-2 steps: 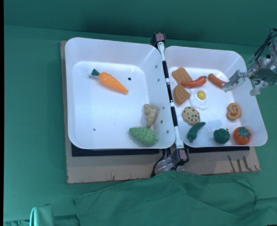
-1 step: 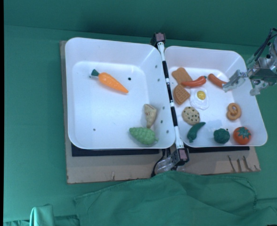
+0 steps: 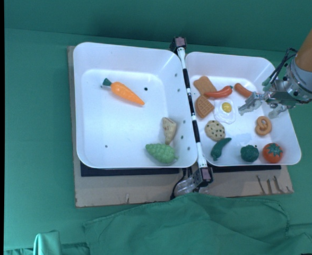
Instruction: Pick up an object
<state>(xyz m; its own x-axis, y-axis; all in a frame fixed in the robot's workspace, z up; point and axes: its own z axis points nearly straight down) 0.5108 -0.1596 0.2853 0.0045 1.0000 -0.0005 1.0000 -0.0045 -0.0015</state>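
The pincer (image 3: 253,104) hangs over the right bin (image 3: 283,125), fingers spread and holding nothing, between a fried egg (image 3: 226,110) and a pretzel (image 3: 262,125). A carrot (image 3: 126,92) lies well apart in the left bin (image 3: 92,142).

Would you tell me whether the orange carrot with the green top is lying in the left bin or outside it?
In: the orange carrot lies flat on the left white bin's floor.

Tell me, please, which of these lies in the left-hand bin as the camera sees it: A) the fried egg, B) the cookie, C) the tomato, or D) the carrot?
D: the carrot lies in the upper part of the left bin, while the tomato, fried egg and cookie all sit in the right bin.
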